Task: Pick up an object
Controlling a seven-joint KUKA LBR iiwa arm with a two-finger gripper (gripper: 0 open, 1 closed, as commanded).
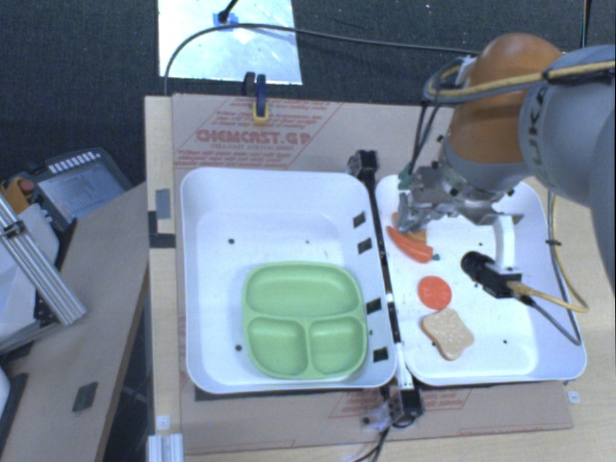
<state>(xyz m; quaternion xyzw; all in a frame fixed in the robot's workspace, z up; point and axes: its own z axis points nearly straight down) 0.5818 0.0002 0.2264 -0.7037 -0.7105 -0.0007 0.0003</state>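
Orange carrot (414,246) just beside my claw (412,218): probably light, smooth, slippery; take across middle. Claw opening, I cannot tell.

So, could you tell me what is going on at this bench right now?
The arm's end effector sits low in the right bin, right at the upper end of an orange carrot-like piece. A red round slice and a piece of toast lie nearer the front. The left bin holds a green divided plate. Whether it has a grip, I cannot tell.
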